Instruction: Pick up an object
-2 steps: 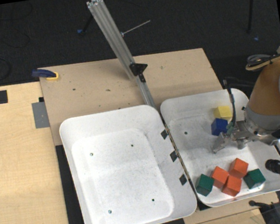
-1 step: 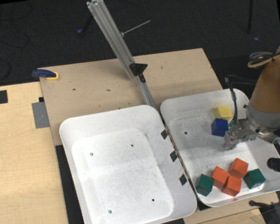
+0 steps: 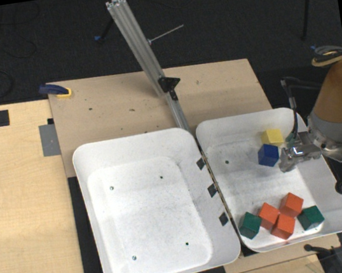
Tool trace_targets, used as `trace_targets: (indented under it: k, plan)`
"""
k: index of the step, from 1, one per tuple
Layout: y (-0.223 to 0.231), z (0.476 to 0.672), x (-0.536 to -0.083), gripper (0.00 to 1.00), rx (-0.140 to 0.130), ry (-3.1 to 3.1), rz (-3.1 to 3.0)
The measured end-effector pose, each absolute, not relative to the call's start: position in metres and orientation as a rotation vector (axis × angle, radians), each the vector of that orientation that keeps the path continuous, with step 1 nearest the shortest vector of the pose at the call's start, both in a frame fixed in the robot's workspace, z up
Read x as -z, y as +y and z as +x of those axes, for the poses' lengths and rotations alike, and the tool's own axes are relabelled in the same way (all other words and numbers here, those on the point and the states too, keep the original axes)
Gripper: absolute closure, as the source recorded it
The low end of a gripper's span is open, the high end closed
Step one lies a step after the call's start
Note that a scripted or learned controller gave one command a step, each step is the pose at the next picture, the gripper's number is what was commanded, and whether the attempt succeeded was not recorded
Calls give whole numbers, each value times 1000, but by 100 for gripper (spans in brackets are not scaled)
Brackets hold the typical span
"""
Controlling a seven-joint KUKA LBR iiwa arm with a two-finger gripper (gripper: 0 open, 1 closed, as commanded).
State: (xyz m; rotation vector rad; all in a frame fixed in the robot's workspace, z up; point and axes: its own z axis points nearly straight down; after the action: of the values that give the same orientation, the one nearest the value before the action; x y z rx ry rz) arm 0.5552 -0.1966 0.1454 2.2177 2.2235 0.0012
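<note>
White right bin (image 3: 241, 129) holds yellow block (image 3: 273, 136); blue block (image 3: 268, 155).

One camera hangs fixed above the bench (image 3: 152, 97), tilted down at a slant rather than straight overhead, far enough back to take in both white bins whole. The left bin (image 3: 91, 158) sits around seven o'clock from the frame's centre, the right bin (image 3: 234, 126) around four o'clock. The arm (image 3: 333, 100) comes in from three o'clock. Dark floor with cables fills the twelve o'clock strip.
</note>
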Motion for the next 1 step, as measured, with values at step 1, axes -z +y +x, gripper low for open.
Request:
trace_targets:
  k: [1]
  plan:
    - [-197,558,-209,100,-3,2220,2217]
